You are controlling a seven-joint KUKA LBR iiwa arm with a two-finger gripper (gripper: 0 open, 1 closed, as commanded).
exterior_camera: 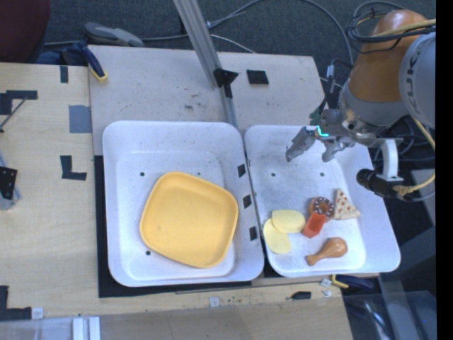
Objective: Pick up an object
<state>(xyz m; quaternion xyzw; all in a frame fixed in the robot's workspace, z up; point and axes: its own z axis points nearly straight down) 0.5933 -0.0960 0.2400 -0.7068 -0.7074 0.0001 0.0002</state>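
Observation:
My gripper (313,149) hangs over the far part of the right bin (272,161), open, with nothing between its two grey fingers. In the near part of that bin lie the toy foods: two pale yellow slices (282,227), a red piece (314,224), a sprinkled donut (322,206), a pizza wedge (345,205) and a brown drumstick (328,249). They all lie nearer the camera than the gripper, apart from it.
The left bin (120,154) holds a yellow square plate (189,219). A slanted metal pole (205,48) rises behind the bins. Cables run along the arm at the right, beside the right bin's edge.

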